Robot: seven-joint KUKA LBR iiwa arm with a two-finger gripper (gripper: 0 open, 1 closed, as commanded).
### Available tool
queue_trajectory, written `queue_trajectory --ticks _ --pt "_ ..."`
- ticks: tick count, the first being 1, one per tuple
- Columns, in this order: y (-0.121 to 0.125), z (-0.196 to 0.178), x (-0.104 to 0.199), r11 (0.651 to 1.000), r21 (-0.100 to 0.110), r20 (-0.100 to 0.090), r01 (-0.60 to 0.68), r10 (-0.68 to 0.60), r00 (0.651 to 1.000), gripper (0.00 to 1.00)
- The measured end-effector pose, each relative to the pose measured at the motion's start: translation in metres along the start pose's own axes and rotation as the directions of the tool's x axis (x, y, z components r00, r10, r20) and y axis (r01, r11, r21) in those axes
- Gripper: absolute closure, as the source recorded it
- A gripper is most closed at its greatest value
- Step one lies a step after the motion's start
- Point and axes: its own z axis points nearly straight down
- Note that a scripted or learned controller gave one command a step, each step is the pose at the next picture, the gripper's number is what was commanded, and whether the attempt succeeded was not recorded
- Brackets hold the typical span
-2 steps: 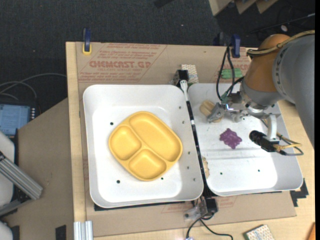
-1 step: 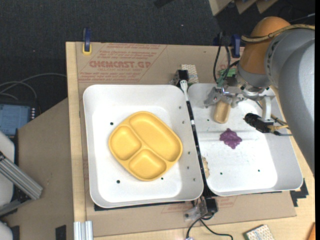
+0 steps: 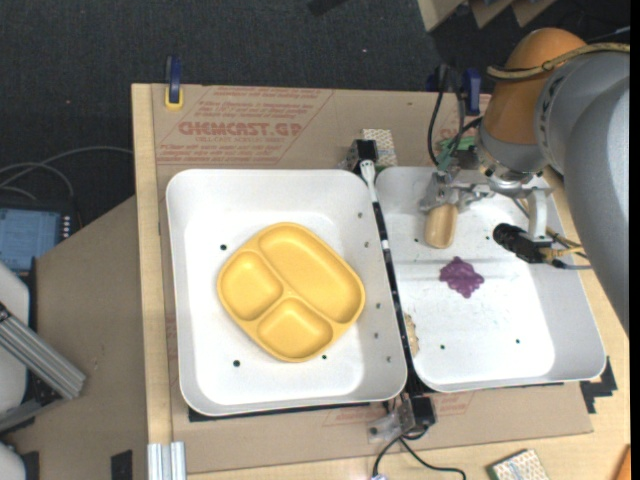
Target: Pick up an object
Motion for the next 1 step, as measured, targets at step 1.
queue_trajectory --ticks 1 --pt "-0.0647 -0.0941 0.0623 1.000 0.007 -0.007 0.003 -0.003 1.000 1.00"
